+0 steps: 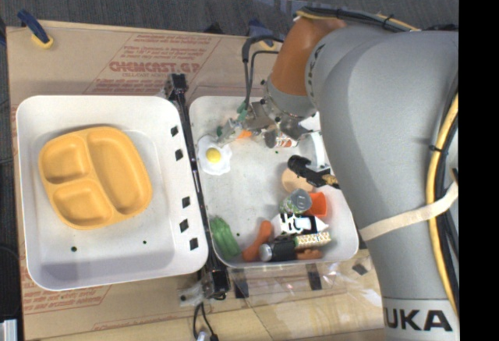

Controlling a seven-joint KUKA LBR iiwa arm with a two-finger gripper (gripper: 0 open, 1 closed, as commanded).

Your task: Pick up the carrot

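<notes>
The tapered orange carrot (256, 242) lies slanted near the right bin's (253, 190) front edge, between a smooth green vegetable (224, 236) and a dark bottle (282, 250). The pincer (251, 126) hovers at the bin's far edge; its state cannot be told. A moulded yellow tray (93, 175) fills the left bin (47, 269) on the cardboard-covered table (101, 58).

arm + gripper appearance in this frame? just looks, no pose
The arm is bulky, rounded and light grey, with an orange band above the wrist. Part of black KUKA lettering shows near its base, and a pale strap crosses it. A dark cable loops beside the wrist. The gripper is small, dark metal.
</notes>
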